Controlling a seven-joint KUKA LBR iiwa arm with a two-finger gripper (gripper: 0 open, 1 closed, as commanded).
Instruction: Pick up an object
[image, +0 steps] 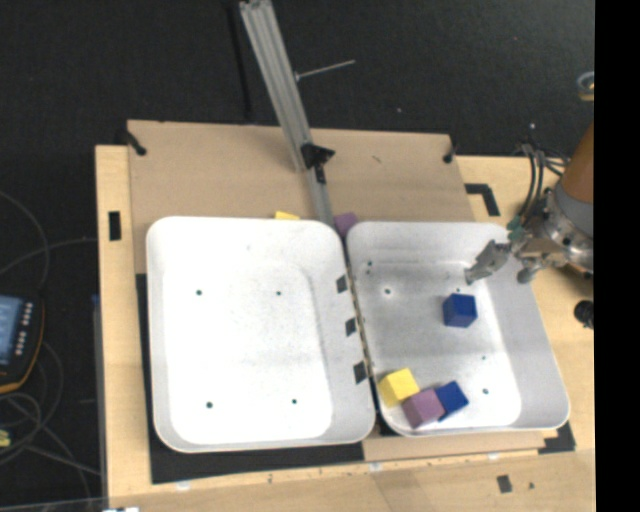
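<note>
A blue cube (459, 309) lies alone in the middle of the right bin (520, 340). Near that bin's front edge a yellow cube (398, 384), a purple cube (424, 406) and a second blue cube (452, 397) sit bunched together. My gripper (505, 267) hangs over the bin's back right part, up and to the right of the lone blue cube and apart from it. Its two fingers stand spread, open, with nothing between them.
The left bin (245, 330) sits beside the right one. Behind the bins' back rims lie a small yellow piece (287, 215) and a purple piece (346, 222). A slanted metal pole (285, 90) rises from the bench's back middle.
</note>
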